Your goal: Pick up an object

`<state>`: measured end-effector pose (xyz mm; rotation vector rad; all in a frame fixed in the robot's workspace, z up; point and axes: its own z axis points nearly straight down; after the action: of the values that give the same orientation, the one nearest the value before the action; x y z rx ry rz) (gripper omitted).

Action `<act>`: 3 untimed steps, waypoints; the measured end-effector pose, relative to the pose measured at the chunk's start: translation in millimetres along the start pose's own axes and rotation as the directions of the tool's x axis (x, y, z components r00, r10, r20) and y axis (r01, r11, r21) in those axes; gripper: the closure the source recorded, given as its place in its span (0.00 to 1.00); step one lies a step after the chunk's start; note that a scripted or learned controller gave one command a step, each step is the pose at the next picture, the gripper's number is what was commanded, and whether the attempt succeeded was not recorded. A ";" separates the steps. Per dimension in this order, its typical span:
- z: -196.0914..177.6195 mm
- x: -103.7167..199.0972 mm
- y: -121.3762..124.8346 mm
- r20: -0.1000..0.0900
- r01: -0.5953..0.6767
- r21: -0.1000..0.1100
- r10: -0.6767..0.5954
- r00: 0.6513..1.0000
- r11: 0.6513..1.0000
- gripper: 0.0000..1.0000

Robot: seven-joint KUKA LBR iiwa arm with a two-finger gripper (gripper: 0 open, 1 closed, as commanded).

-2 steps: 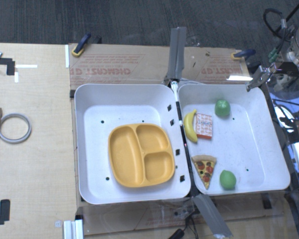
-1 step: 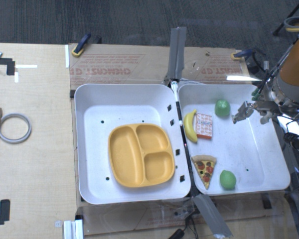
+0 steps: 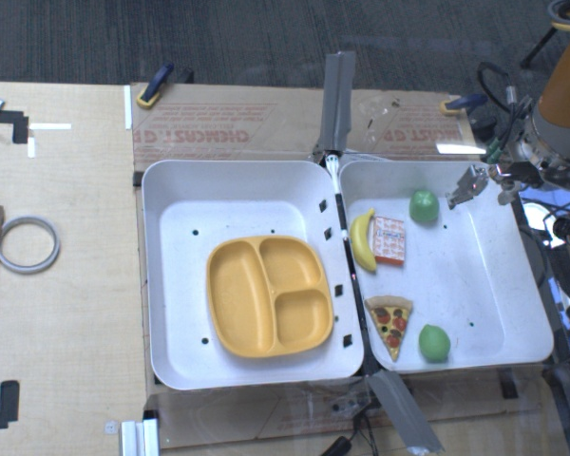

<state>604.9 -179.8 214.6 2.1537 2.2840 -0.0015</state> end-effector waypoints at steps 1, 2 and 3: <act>48.6 13.2 53.4 0.000 0.037 0.000 -0.037 0.999 0.999 0.00; 122.2 -6.9 53.6 0.000 0.004 0.001 -0.004 1.000 1.000 0.00; 112.3 -6.8 54.3 0.002 0.006 -0.001 -0.006 1.000 1.000 1.00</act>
<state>659.6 -183.7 102.3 2.1454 2.2894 -0.0025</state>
